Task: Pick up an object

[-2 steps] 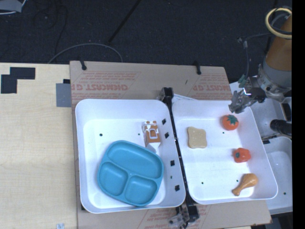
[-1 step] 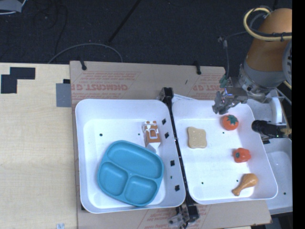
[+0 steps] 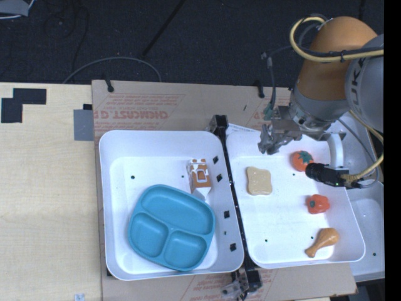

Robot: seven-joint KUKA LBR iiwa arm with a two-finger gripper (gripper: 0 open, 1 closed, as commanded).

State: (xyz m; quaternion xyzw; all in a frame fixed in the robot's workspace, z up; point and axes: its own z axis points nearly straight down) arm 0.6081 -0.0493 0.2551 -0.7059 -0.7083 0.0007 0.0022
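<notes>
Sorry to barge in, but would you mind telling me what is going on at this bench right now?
A robot arm is trying to pick something up from two white bins. Its gripper hovers over the back of the right bin, above a slice of toast, with nothing seen between its fingers. Nearby lie a tomato, a red pepper and a drumstick. The left bin holds a blue tray.

A tan slice of toy bread is seen lying flat near the upper left of the right bin. An orange-red tomato-like piece is placed at the bin's upper right, a red pepper-like piece below it, and a golden drumstick is laid at a slant near the lower right corner. In the left bin, a blue divided plate is set flat, with a small orange-and-white toy just beside its upper edge.
</notes>
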